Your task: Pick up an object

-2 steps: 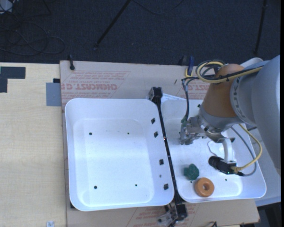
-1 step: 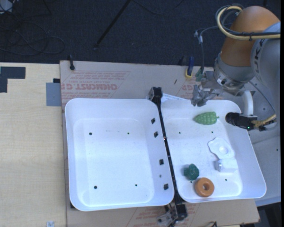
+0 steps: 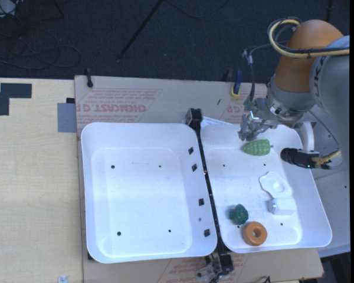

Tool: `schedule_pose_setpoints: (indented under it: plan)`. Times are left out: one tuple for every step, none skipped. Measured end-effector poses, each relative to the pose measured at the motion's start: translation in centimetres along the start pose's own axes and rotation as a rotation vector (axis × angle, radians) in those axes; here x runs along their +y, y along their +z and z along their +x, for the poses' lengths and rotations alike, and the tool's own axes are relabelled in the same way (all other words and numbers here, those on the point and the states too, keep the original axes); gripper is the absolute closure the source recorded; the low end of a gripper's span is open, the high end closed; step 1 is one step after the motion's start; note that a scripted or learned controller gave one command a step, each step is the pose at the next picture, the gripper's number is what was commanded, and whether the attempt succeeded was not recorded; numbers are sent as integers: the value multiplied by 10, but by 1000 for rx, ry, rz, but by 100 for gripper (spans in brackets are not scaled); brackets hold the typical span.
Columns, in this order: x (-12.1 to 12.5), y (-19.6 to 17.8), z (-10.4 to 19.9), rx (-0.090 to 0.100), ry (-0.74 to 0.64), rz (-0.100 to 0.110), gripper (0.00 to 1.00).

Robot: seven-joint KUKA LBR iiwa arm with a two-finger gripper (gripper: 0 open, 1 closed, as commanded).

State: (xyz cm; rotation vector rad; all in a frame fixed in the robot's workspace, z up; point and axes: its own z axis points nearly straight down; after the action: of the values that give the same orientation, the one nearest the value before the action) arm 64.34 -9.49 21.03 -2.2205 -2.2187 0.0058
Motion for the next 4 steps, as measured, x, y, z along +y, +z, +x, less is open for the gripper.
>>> schedule_pose_setpoints:
  plan:
    - [-44,63,-34,1,3,7,100]
    - [-41,59,-33,1,-1,-1,0]
    - [-99,126,-9,2,0,1,0]
    - [0,122,-38,0,-4,-4,0]
